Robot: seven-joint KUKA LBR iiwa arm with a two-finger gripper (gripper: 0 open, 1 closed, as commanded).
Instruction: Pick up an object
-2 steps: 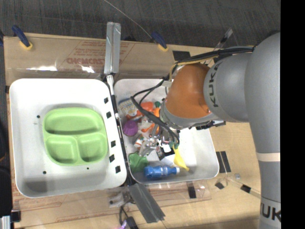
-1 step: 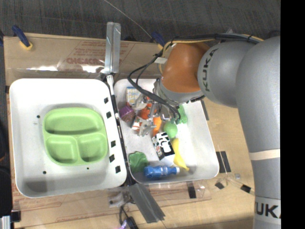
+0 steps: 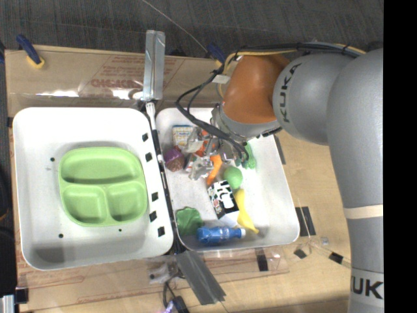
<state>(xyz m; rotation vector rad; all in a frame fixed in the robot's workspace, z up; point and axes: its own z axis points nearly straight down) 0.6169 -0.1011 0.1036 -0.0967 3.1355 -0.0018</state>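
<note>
The arm reaches from the right over the right bin (image 3: pixel 277 204), its orange wrist band above the bin's far half. My gripper (image 3: pixel 210 150) hangs low among a cluster of items near the bin's middle. Around it lie a purple object (image 3: pixel 173 157), a small printed packet (image 3: pixel 183 135), an orange piece (image 3: pixel 214 169) and a green round item (image 3: pixel 232 175). Closer to the front lie a black-and-white box (image 3: pixel 222 196), a yellow banana-shaped toy (image 3: pixel 244 212), a blue bottle (image 3: pixel 219 234) and a dark green object (image 3: pixel 188 220). The wrist hides the fingertips.
The left bin (image 3: pixel 29 175) holds a light green divided tray (image 3: pixel 102 185). A metal divider post (image 3: pixel 154 64) stands between the bins at the back. Cardboard lies under both bins, with blue clips at the back edge.
</note>
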